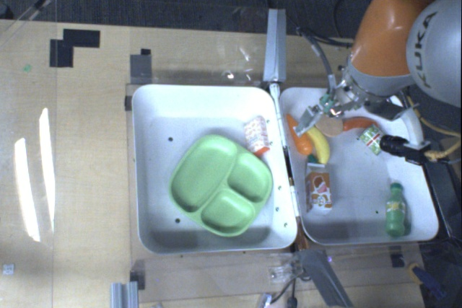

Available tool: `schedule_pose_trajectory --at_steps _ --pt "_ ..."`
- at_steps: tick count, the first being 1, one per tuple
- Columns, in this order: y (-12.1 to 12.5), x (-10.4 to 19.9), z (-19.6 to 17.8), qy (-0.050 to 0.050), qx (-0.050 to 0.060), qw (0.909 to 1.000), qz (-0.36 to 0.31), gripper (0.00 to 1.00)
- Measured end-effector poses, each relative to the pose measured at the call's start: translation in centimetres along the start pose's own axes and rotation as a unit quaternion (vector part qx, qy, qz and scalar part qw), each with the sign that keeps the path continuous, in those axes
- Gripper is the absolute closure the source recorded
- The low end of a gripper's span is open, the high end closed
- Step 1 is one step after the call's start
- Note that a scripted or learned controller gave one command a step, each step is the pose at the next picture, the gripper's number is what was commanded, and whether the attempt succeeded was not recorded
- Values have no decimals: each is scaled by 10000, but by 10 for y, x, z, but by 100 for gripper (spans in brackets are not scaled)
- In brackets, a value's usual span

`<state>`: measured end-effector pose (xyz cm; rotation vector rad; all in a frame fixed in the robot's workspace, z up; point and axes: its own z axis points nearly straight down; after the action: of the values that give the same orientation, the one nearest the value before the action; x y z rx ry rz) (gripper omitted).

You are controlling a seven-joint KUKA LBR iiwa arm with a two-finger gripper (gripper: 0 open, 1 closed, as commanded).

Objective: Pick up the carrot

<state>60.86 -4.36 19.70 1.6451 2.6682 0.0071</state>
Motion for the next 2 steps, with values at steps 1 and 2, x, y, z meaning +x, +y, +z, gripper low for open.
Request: schedule_pose_trajectory --at_steps 1,2 --pt "-80 -10 16 5 9 9958 -915 0" --pt "-34 -33 105 1 2 9933 -1159 0"
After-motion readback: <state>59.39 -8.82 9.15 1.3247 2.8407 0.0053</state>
